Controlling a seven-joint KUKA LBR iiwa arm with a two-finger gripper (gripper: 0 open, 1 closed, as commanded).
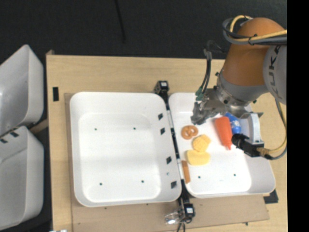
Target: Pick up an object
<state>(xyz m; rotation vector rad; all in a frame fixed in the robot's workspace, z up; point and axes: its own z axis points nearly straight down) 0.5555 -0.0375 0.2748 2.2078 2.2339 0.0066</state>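
Observation:
In the right bin lie a small orange pretzel-like ring, a yellow waffle-like piece and a pale yellow piece. An orange carrot-shaped object lies beside a blue-and-white item. A thin brown stick rests against the bin's left wall. My gripper hangs low over the bin's upper left part, just above and right of the ring.
The left bin sits beside the right one, with black clips along the shared wall. Cables run from the arm's wrist on the right. White housings stand off the bench at the left.

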